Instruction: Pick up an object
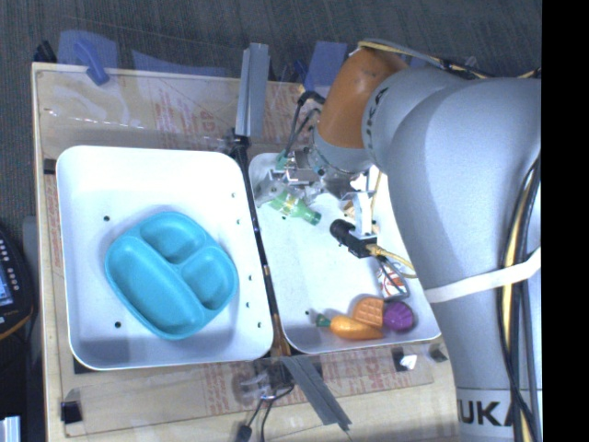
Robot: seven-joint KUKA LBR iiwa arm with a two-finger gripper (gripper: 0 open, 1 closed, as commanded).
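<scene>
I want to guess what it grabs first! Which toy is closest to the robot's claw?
The green toy at the far end of the right bin, just beside the gripper. The carrot, waffle and purple toy lie at the near end.

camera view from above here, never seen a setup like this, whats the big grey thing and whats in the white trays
The big grey shape is a robot arm with an orange band, reaching in from the right. One fixed camera looks down on a bench holding two shallow white bins. The left bin holds a blue divided plate. In the right bin the gripper is low at the far end by a small green item; whether it grips anything is unclear. Toy food lies at the near end: something orange, a waffle-like piece and a purple piece.
</scene>
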